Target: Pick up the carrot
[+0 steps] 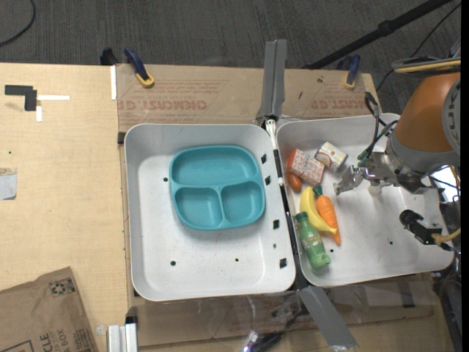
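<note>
**Ana:** Gripper (350, 180) first: where is it, and can you read the fingers?

**Ben:** It hangs over the right bin (381, 259), close to the middle, with the orange-banded arm (432, 116) coming in from the right. The fingers are small and grey against the white floor; I cannot tell whether they stand apart or closed. Nothing shows between them.

**Ana:** And the carrot (327, 215)?

**Ben:** It lies in the same bin, toward the left wall, touching the banana (311, 211) on its left side. A green bottle (312, 245) sits just below the pair, and two small boxes (316, 161) lie above.

**Ana:** So which way from the gripper?

**Ben:** Down and to the left in the view, near but apart. The carrot's long axis runs from upper left to lower right, roughly along the banana.

**Ana:** What does that call for?

**Ben:** In my judgement, a short shift toward the left wall, with the fingers turned to close across the carrot's width; the banana pressed alongside leaves little room on that side.
</note>
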Motion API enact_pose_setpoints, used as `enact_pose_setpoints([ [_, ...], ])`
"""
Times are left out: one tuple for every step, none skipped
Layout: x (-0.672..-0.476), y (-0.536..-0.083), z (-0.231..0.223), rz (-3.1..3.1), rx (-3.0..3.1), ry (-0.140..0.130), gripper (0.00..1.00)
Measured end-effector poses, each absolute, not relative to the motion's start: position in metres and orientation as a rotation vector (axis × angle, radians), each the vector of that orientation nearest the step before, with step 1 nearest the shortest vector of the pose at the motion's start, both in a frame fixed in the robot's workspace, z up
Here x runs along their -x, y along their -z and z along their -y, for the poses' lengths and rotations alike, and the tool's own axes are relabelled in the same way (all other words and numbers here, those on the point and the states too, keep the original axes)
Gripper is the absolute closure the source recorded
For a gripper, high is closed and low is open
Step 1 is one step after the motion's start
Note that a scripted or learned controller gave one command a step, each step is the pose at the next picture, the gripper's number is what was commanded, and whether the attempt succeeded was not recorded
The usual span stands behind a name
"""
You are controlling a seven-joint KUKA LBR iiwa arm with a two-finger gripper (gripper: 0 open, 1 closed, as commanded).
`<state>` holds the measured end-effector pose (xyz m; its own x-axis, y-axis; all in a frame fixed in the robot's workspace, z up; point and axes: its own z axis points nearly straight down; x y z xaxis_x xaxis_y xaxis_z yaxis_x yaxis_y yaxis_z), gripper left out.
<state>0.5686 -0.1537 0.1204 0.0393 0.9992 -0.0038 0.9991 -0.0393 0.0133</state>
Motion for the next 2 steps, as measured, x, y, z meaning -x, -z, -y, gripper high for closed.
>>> enact_pose_setpoints([
  [-0.551, -0.103, 0.107, -2.156, -2.249, -0.026, 0.00],
  [-0.532, -0.102, 0.100, -2.182, -2.223, -0.027, 0.00],
])
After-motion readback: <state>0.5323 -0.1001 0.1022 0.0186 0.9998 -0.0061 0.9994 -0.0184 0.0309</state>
